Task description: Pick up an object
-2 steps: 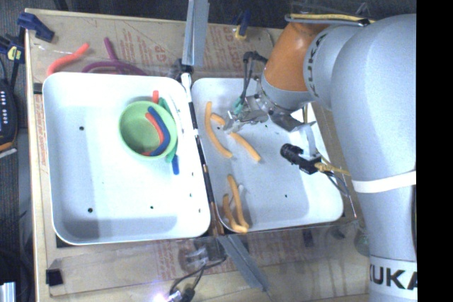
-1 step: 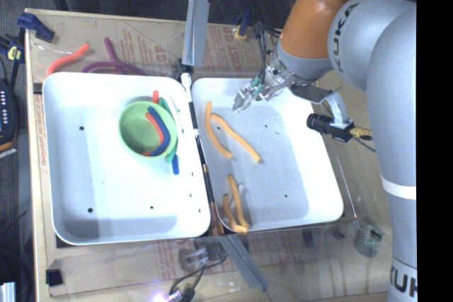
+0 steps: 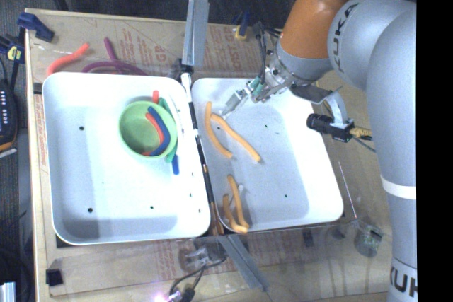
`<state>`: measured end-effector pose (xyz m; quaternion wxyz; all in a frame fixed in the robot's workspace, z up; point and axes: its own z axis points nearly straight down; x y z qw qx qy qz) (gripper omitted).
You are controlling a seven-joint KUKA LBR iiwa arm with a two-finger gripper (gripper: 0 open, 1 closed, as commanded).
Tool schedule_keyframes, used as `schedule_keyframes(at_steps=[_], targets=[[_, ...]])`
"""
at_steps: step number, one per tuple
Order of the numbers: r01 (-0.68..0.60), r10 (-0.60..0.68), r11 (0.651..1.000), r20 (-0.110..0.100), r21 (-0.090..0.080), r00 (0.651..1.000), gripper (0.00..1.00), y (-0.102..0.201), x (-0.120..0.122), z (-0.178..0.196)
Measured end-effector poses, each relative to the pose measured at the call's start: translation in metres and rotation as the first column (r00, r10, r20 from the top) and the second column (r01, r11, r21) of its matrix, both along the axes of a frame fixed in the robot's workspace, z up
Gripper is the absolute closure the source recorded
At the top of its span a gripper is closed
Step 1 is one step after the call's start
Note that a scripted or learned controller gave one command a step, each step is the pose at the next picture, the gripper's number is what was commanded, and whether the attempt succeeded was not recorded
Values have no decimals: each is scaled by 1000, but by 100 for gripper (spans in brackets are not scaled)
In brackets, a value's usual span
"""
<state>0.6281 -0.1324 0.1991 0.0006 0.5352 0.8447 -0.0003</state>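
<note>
The gripper (image 3: 237,102) hangs over the right bin (image 3: 311,180), near the upper end of an orange strip (image 3: 230,134) lying on the floor there. Jaw state: cannot tell. Judged an approach step; next calls for descent onto the strip.

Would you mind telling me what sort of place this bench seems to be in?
Probably a robotics lab: a grey KUKA arm reaches over two white bins on a plywood bench, with cables and clamps at its edges.
</note>
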Motion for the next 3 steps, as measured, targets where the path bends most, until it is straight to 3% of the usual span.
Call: schedule_keyframes(at_steps=[1,2,3], targets=[[-22,22,1000,6,-1,1000,0,7,-29,-102],[-26,26,1000,5,-2,1000,100,7,-29,-92],[-40,40,999,0,1,999,100,67,10,-6]])
